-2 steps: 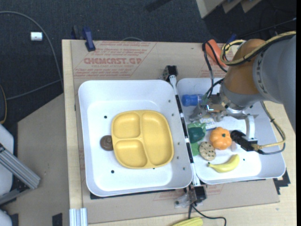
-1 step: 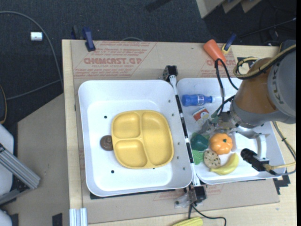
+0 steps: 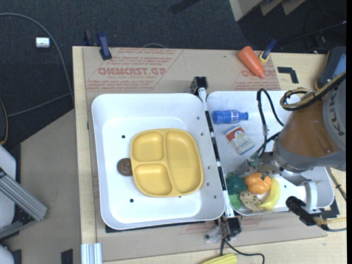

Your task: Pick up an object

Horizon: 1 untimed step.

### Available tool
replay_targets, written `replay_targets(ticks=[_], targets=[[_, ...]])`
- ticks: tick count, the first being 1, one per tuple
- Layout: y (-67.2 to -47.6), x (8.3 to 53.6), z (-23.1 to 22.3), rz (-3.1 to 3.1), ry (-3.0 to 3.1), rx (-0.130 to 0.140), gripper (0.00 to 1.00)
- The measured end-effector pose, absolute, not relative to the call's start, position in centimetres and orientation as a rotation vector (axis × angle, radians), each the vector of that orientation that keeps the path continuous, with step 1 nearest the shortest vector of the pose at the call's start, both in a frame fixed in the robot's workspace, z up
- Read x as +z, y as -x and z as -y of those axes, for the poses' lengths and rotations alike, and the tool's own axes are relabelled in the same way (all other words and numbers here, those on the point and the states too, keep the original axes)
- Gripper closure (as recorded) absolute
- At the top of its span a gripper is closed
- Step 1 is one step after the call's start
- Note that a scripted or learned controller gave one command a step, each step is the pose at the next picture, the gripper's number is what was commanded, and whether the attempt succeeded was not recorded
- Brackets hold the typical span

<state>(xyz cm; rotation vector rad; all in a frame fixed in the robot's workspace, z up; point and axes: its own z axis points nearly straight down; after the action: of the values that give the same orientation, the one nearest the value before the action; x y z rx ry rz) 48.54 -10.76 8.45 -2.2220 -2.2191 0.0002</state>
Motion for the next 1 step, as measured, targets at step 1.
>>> replay_targets(ticks=[1], targets=[[-48.66,9.48,10.71,2.222,2.224,-0.004,1.00]])
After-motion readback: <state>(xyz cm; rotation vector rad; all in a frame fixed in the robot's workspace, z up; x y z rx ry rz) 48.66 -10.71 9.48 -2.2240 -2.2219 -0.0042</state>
